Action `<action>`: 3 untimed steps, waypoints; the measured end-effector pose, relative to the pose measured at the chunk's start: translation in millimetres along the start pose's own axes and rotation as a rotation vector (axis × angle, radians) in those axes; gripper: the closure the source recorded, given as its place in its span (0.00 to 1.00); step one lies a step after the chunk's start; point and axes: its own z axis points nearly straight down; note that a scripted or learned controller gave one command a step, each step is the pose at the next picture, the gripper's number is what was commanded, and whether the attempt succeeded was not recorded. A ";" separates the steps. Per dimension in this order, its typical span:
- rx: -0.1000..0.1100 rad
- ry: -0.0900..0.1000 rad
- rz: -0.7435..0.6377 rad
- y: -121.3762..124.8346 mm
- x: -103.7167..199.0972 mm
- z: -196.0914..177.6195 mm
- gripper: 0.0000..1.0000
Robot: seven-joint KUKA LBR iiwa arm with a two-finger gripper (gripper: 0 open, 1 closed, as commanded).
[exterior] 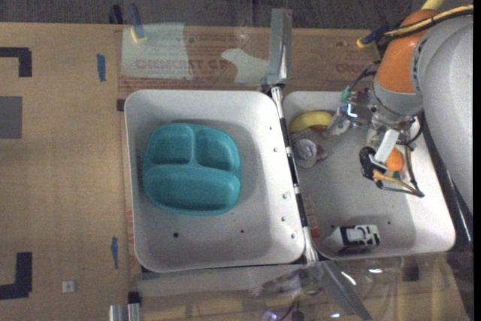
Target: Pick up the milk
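Small milk carton (359,235) lying flat (dark-labelled) near right bin's front edge.

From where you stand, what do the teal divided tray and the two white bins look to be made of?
The teal tray looks like moulded plastic, matte: rounded compartments, even colour, no glare. The left bin and right bin seem thin formed plastic, slightly glossy, with soft rounded rims, though painted metal can't be ruled out.

Inventory by count:

- White bins: two, the left bin (135,184) and the right bin (432,233), side by side on one worktop (60,184).
- Teal divided trays (192,168): one, with three compartments, in the left bin.
- Yellow bananas (312,119): one.
- Round silver cans (304,151): one.
- Small dark cartons (358,234): one.
- Orange items (394,159): one.
- Robot arms (406,64): one.
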 end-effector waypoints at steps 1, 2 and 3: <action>0.001 -0.001 0.111 32.9 -55.4 -161.6 0.00; 0.001 -0.002 0.101 33.2 -49.5 -171.7 1.00; -0.001 0.000 0.263 49.0 -49.9 -325.7 1.00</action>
